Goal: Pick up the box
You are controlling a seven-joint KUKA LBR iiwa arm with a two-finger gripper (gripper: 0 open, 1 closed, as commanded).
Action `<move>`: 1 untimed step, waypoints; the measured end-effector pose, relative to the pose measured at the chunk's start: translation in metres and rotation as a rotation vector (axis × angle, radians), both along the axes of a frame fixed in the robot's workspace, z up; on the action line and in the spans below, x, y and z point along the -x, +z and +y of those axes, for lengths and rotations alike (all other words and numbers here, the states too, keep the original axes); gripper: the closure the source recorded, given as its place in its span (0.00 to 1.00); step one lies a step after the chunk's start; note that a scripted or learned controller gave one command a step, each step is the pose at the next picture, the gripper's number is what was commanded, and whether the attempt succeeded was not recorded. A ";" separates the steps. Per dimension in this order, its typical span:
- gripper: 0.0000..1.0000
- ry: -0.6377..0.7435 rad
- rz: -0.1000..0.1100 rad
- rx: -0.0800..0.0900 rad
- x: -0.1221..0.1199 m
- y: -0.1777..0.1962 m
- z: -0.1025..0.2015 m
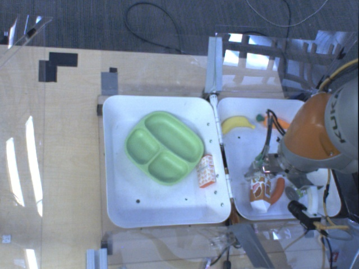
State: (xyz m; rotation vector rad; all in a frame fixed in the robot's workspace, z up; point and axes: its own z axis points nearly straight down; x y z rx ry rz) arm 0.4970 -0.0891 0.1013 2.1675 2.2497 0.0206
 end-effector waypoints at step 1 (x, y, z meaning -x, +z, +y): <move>1.00 -0.114 0.016 -0.004 -0.026 0.123 0.047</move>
